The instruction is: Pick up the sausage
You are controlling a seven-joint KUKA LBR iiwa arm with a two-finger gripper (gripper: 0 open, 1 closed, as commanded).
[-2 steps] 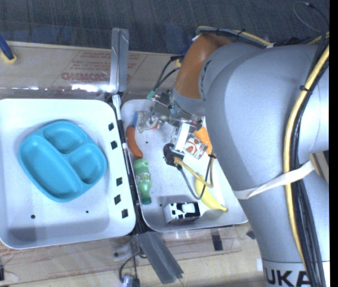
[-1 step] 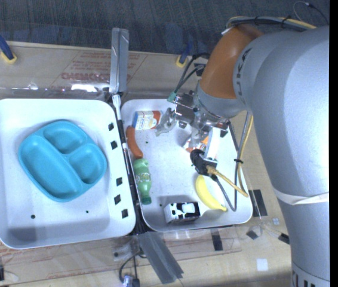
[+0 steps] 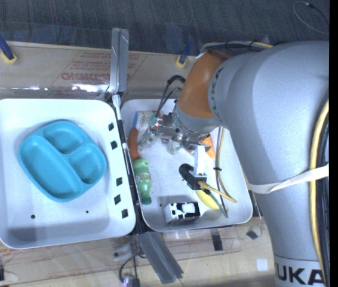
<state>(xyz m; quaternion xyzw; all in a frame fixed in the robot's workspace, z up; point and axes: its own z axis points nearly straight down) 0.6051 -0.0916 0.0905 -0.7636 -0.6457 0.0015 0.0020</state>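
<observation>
Against right bin's wall, smooth cylindrical sausage (image 3: 132, 143)

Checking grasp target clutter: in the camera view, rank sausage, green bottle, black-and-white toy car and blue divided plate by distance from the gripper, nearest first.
Gripper sits over the right bin's upper part.
1. Sausage, by the right bin's left wall.
2. Green bottle, below the sausage on the same wall.
3. Black-and-white toy car, right bin's near edge.
4. Blue divided plate, left bin.

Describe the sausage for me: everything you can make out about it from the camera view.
The sausage is a short reddish-brown link, smooth-looking, lying lengthwise against the left wall of the right bin. Its near end meets the green bottle below it; its far end sits near a packet in the bin's back corner. The end effector hovers just to its right, apart from it.
</observation>
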